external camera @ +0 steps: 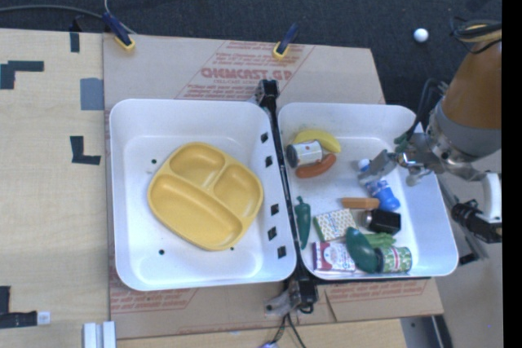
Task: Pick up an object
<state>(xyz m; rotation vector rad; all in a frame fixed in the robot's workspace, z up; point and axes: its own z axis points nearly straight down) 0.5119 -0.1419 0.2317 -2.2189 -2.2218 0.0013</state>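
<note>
Progress looks slight: nothing has been lifted, and every candidate object lies in the right bin (424, 200). Taking that bin as the landmark, the gripper (382, 165) sits over its far right part, reaching in from the bin's right wall, with the arm's orange band (477, 85) above and outside that wall. How the gripper stands, released or clenched, I cannot tell, since its tip merges with a small blue object (383, 193) lying just below it; nothing can be seen clearly held. Toward the bin's far left corner lie a yellow banana (322, 138), a small can (305, 151) and a reddish sausage-shaped piece (316, 166), all close together. Along the bin's left wall rests a green pepper (303, 218). Near the bin's middle is an orange stick (359, 203), with a black object (383, 221) just beside it. The bin's near edge holds a patterned packet (335, 222), a flat red-and-white carton (330, 257) and a dark green item (363, 249) lying over a printed can (393, 258). Outside the bin, beyond its left wall, the left bin (130, 175) holds a yellow divided plate (205, 195). What remains, by my judgement, is the whole grasp: closing on one object, probably the blue one, and raising it clear.
</note>
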